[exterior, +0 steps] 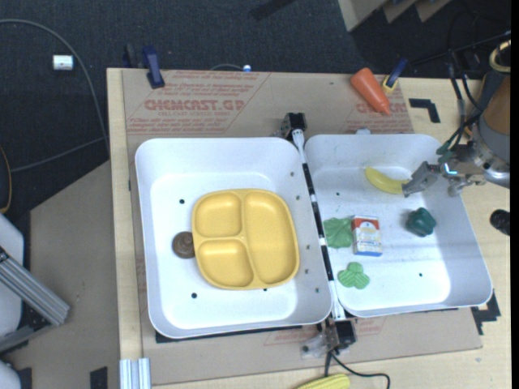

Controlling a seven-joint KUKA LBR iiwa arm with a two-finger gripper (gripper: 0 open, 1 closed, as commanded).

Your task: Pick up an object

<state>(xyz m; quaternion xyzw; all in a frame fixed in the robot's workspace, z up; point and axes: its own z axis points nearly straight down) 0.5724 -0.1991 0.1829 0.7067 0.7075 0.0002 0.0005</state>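
While the gripper [436,175] hangs with fingers spread and empty, the banana [383,181] lies just left, long axis pointing at it.

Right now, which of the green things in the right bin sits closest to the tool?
The dark teal lump, alone just below the tool. The two lighter green pieces lie farther off, by the bins' divider.

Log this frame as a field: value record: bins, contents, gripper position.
left bin: yellow divided plate, brown round piece at its left edge
right bin: banana, dark green object, small box, light green piece, green leaf shape
gripper: over right bin's upper right, beside banana, fingers spread, nothing between them
outside bins: orange carrot-like object on bench
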